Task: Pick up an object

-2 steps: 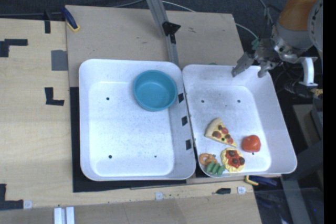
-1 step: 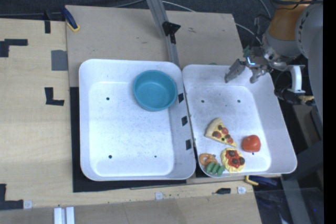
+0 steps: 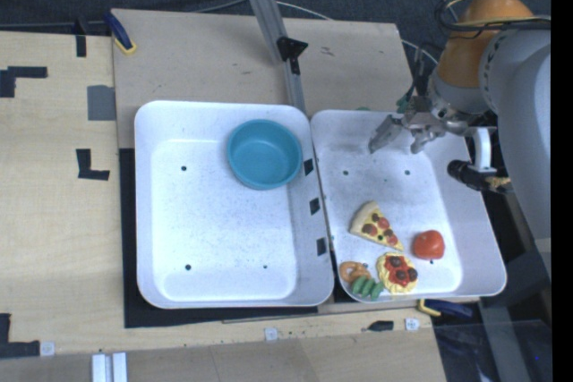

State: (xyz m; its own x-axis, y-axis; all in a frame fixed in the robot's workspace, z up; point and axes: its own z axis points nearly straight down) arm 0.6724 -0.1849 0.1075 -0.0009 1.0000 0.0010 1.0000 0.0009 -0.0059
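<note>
Toy food, a yellow plastic pizza slice [image 3: 375, 224] and red tomato [image 3: 429, 243], lay crowded at the right bin's [image 3: 466, 282] near end; the gripper [image 3: 399, 137], fingers spread and empty, risked nudging neighbours.

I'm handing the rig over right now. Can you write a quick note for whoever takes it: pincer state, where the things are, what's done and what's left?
Pincer: open, holding nothing, hovering over the far end of the right bin.
Right bin, near end: pizza slice, tomato, small round pizza, pretzel and a green piece.
Left bin: blue bowl at its far right corner.
Done: nothing picked up yet.
Left: choose one thing, come down on it, close and lift. The pizza slice lies nearest the pincer.
</note>
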